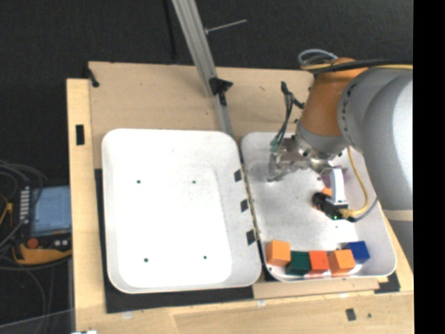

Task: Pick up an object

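reaching in from the right, arm (348, 110) bent down over the right bin's (292, 207) far left corner, gripper (278, 169) low, fingers' state unclear, blocks (316, 257) lined along the near edge

You have two white bins on the bench: the left bin (170, 211) and the right bin (292, 207). Block count, all along the right bin's near edge: three orange blocks (279, 251) (318, 260) (342, 260), one green block (300, 261), one blue block (359, 250). Five blocks total.
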Tool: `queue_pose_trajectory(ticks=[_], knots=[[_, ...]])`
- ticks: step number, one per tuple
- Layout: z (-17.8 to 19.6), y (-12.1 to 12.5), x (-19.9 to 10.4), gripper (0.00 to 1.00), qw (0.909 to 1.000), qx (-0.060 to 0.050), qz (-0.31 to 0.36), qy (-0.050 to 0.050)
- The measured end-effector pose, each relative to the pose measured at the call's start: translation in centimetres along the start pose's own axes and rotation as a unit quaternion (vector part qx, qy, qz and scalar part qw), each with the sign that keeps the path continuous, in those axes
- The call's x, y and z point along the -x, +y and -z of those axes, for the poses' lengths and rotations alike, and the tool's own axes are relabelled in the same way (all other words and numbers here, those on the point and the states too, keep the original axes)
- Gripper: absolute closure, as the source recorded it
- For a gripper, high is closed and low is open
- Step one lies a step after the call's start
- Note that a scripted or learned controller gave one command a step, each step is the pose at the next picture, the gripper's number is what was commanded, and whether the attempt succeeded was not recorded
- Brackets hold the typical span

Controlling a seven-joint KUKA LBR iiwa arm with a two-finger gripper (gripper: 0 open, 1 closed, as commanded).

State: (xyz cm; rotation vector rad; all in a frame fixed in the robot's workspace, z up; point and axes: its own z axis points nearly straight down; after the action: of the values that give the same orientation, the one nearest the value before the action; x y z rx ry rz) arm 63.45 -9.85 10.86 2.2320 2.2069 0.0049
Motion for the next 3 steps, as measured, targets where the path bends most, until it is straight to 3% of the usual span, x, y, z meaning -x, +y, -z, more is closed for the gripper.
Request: queue_pose_trajectory(ticks=[2, 3], knots=[[12.3, -0.8, 0.6, 1.00, 1.0000, 0.001, 0.001, 0.000], [14.9, -0.7, 0.7, 1.00, 1.0000, 0.000, 0.004, 0.000]])
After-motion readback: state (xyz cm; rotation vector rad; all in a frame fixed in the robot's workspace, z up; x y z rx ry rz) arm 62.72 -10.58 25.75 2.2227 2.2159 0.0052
